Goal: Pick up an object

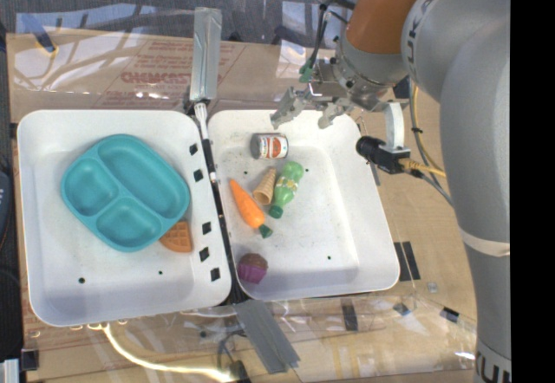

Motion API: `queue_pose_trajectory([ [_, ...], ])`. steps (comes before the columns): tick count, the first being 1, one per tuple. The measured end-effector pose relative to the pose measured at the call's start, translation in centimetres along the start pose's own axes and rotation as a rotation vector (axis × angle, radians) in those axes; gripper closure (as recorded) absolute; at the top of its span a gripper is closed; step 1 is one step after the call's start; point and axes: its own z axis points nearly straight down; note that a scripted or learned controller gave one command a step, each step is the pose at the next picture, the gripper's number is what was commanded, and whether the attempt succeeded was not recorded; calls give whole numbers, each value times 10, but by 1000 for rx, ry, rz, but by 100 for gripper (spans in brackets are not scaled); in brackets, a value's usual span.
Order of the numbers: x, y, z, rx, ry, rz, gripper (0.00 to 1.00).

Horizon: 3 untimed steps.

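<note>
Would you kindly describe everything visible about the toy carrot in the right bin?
The toy carrot looks like smooth plastic: an orange tapered body with a small green stub at its lower end. It lies flat on the floor of the right bin, near the left wall, slanting with its tip up-left and its green end down-right. The ice cream cone lies right alongside it, seemingly touching.
</note>
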Motion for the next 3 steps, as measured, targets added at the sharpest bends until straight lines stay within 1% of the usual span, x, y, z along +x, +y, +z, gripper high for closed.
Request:
queue_pose_trajectory([
  [1, -36, -23, 160, -3, 0, -52, 0],
  [2, -36, -21, 149, -5, -2, -57, 100],
  [3, 28, 6, 17, -13, 1, -50, 100],
])
